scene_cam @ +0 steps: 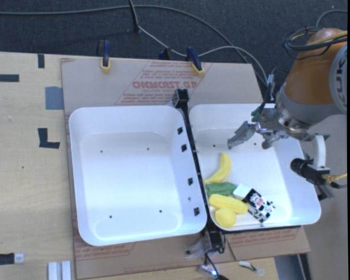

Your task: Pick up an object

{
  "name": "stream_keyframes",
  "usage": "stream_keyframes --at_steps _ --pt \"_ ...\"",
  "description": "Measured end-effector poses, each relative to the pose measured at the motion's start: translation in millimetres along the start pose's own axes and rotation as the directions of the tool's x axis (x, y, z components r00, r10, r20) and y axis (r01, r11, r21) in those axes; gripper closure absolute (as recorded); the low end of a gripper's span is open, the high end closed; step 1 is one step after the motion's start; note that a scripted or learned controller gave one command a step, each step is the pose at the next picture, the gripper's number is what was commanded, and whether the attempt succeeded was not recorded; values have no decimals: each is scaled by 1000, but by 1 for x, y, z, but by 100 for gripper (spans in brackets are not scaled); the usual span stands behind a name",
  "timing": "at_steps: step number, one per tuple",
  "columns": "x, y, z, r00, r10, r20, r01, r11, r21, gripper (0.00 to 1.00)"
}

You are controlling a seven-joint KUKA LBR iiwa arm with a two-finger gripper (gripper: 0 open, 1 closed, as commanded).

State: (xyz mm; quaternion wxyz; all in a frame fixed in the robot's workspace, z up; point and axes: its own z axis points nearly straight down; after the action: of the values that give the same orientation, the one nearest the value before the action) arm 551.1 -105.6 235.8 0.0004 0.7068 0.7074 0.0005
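The right bin (291,214) holds a small pile near its front left: a yellow banana (223,167), a green item (220,188) under it, a yellow corn-like piece (227,203), a round yellow piece (224,217), and a black-and-white spotted toy (258,203) with a white block. My gripper (255,135) hangs above the middle of the right bin, behind and to the right of the banana. Its fingers (240,136) are spread apart and nothing sits between them.
The left bin (81,156) lies beside the right one, with a black divider strip (189,162) between them. Both rest on a cardboard sheet (157,83) clamped at the back. Cables run across the dark floor behind.
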Motion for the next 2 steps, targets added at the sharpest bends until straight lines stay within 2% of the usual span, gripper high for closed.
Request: stream_keyframes --at_steps 1,2 --pt "12 -29 -15 1000 0 0 0 1000 1 0" --pt "5 -42 -21 1000 1 0 -1 1000 1 0"
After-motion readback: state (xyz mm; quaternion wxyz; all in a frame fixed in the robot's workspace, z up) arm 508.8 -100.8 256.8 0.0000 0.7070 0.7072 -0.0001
